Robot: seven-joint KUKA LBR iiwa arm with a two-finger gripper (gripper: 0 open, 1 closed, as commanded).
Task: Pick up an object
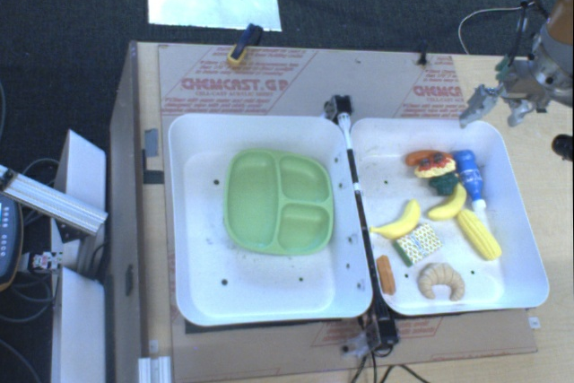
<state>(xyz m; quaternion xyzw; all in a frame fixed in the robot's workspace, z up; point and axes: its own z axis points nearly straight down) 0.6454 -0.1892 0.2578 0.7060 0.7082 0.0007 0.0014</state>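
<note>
The right bin holds several toy foods: a red and yellow pizza slice, a blue bottle, a dark green piece, two bananas, a corn cob, a green checkered block, a croissant and a small orange sausage. My gripper hangs at the upper right, above the bin's far right corner and apart from all of them. It is open, with nothing between its fingers.
The left bin holds a light green divided plate. A black divider rail runs between the bins. A yellow and black clamp lies on the board behind the left bin. Cables trail near the arm at upper right.
</note>
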